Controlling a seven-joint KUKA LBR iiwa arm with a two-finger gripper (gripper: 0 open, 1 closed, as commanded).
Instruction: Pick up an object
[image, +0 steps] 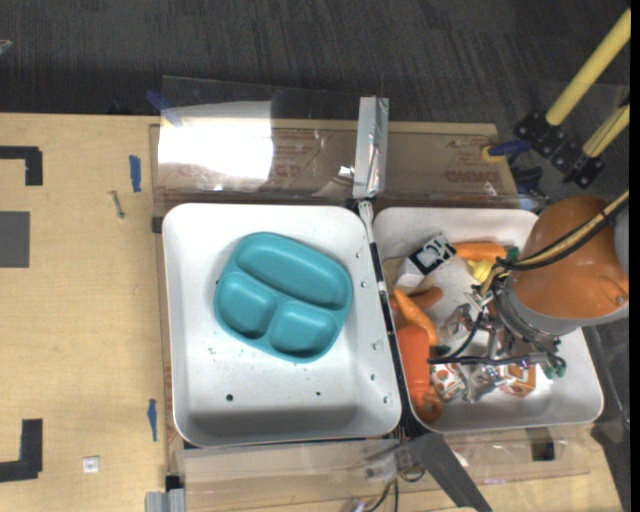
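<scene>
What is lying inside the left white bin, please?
In the left white bin lies one teal divided tray, upside facing the camera, with three compartments. Nothing lies in its compartments. What is underneath the tray is covered and cannot be seen.

A single fixed camera looks down from above at a slight slant, far enough to take in both white bins, the left bin (190, 330) and the right bin (580, 395), with the tabletop (70, 300) stretching to the left edge.
</scene>
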